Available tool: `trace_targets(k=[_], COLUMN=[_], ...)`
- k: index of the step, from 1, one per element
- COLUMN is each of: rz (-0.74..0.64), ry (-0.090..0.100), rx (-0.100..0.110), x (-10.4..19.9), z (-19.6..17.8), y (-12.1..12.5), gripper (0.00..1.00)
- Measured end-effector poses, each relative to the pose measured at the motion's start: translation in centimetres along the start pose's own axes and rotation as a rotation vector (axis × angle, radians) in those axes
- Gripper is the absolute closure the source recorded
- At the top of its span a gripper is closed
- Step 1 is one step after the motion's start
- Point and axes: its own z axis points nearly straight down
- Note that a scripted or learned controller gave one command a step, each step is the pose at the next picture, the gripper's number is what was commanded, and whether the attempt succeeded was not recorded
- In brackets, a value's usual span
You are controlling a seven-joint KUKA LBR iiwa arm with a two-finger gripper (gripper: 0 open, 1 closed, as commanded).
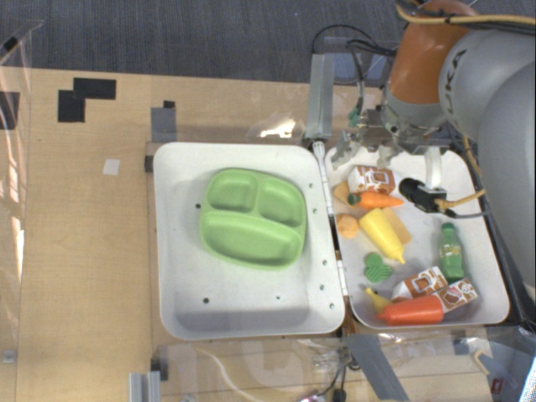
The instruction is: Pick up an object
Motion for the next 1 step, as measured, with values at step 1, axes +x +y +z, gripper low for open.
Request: trace_targets(k=[1], rz=[-0.049], ry=[-0.001], rx=[-0.001], x=[-5.18], z=[8.7], y=[0.72], gripper=[0.0])
